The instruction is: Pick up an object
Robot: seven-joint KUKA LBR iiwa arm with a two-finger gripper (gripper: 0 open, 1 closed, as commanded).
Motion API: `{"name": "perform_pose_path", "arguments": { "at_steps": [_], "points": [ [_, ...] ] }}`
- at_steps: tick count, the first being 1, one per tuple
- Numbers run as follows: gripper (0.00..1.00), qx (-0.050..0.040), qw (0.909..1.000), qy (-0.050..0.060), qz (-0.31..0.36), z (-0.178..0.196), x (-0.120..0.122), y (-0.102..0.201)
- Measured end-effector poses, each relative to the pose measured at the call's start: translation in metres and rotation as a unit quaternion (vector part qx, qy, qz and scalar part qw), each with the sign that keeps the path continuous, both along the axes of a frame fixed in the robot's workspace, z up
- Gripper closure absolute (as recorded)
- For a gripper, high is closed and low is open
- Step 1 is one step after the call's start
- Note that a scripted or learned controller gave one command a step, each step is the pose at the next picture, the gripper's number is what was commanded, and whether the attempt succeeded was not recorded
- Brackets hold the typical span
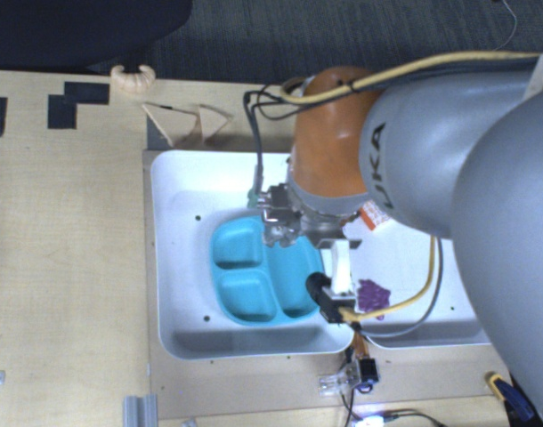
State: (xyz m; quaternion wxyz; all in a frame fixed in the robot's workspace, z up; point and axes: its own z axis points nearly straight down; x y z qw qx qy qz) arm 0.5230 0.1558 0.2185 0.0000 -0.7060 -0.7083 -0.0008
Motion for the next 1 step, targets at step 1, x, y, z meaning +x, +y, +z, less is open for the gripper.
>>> {"name": "perform_pose_path", "arguments": {
  "at_steps": [1],
  "points": [
    [0.0, 0.0001, 1.0, 0.0, -0.001, 0.0003, 0.0002, -0.0004]
  ]
}}
